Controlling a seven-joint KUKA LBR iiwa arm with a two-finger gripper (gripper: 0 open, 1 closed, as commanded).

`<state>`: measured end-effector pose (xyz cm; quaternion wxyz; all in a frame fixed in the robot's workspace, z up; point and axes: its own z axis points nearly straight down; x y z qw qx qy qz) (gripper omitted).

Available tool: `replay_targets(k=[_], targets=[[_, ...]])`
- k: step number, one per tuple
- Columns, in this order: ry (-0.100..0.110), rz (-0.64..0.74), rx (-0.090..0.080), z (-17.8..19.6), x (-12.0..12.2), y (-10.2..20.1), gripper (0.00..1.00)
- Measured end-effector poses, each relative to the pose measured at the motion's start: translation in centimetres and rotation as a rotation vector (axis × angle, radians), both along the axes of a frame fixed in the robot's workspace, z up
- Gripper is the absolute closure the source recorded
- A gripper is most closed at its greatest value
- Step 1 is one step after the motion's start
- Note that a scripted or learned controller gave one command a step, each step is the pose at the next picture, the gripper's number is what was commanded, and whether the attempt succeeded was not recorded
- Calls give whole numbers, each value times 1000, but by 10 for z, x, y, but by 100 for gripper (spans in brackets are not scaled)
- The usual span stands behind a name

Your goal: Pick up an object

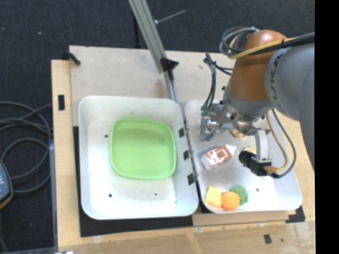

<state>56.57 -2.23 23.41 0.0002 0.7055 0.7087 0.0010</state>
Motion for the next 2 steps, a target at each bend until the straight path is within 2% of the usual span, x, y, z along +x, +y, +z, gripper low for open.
replay_targets(k=[2], targets=[[2,-1,0,-7,30,106,100]])
